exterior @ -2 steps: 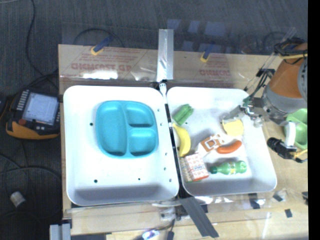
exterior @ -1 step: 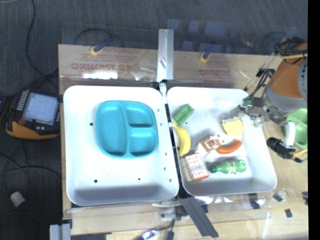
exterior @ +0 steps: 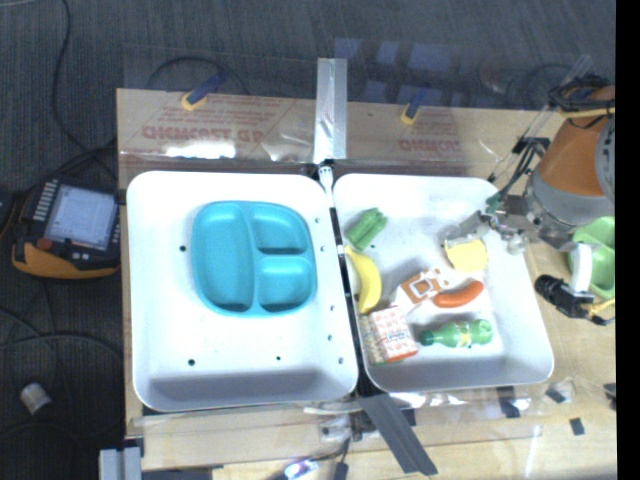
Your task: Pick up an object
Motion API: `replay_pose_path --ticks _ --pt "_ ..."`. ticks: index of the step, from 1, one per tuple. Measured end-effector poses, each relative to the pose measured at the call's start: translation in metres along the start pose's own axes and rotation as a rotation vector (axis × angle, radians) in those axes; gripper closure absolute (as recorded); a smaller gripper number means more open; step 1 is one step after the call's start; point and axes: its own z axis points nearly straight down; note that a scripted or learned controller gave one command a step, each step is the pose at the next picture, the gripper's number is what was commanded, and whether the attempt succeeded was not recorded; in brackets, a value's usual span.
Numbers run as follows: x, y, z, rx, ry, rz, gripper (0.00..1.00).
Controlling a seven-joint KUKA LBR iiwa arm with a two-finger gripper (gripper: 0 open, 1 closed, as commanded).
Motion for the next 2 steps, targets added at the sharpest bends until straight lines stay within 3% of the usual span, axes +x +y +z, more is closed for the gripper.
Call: replay_pose_path --ticks 1,2 --pt "0.001 0.001 0.000 -0.005 -0.001 0.031 0.00" --pt "0.078 0.047 -0.057 0.057 0.001 0.197 0.00"
